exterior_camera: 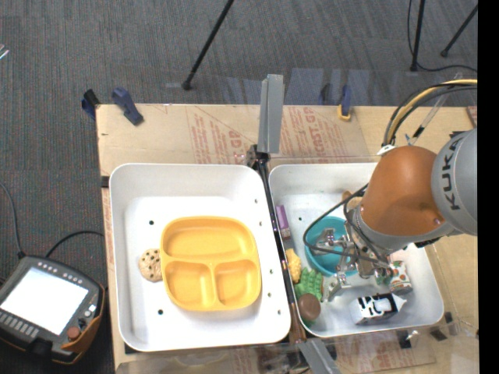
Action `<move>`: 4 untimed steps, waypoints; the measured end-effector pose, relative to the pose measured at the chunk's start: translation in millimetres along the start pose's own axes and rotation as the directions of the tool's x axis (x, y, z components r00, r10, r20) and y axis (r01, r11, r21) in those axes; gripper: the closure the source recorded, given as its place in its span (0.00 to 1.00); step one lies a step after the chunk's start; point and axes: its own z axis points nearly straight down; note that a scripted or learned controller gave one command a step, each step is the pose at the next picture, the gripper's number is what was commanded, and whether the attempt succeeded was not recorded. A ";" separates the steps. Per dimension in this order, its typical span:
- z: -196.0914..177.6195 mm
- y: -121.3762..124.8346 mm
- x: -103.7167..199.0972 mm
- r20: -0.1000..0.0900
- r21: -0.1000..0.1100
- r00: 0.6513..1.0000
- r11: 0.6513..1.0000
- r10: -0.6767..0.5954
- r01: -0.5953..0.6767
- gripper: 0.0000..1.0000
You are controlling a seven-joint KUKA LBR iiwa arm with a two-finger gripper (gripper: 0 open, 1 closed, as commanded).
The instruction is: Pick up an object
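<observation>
- the gripper (352,275) hung low in the right bin (430,306), near the teal bowl (323,236), to reach toys.
- i could not tell its grip.
- the yellow tray (210,263) sat in the left bin (129,209).

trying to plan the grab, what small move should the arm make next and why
Probably a short straight descent. The gripper hangs low in the right bin, beside the teal bowl and above the clutter near the black-and-white item. Nothing visibly sits between its jaws, so lowering onto one object seems needed first.
</observation>
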 end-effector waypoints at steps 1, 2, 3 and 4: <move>-1.2 -77.9 -56.0 0.004 0.003 0.993 0.993 0.121 -0.121 0.00; -1.0 -81.5 -28.5 0.002 0.002 0.999 0.999 0.034 -0.034 0.00; -3.0 -115.9 -101.6 -0.002 0.001 0.976 0.976 0.217 -0.217 0.00; -2.0 -114.2 -54.8 0.004 0.002 0.980 0.980 0.197 -0.197 0.00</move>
